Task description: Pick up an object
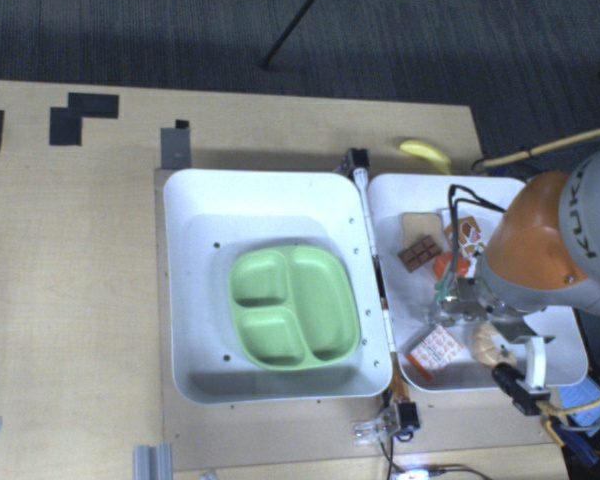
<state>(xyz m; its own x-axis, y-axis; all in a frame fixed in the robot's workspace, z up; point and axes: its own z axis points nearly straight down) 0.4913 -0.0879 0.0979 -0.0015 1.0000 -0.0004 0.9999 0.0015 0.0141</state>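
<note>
The gripper [452, 298] hung low inside the right bin [570, 360], mostly hidden beneath the arm's own wrist, so I could not tell how it was set. Nothing was visibly held.

The nearest candidate was a small red-and-white box [435, 349], lying just beside the gripper at about seven o'clock, its long axis tilted roughly from eight to two o'clock. A brown chocolate-like block [417, 256] lay near at about eleven o'clock, and a red-orange item [442, 265] sat just beside the gripper at twelve. A pale rounded object [485, 345] rested close at about four o'clock.

The arm [540, 243] reached in from three o'clock, its orange band bulking over the bin's right half, wrist pointing down.

The left bin [195, 208] held a green divided tray [293, 305], well apart at nine o'clock. A yellow object [424, 152] lay outside the bins at twelve o'clock.
</note>
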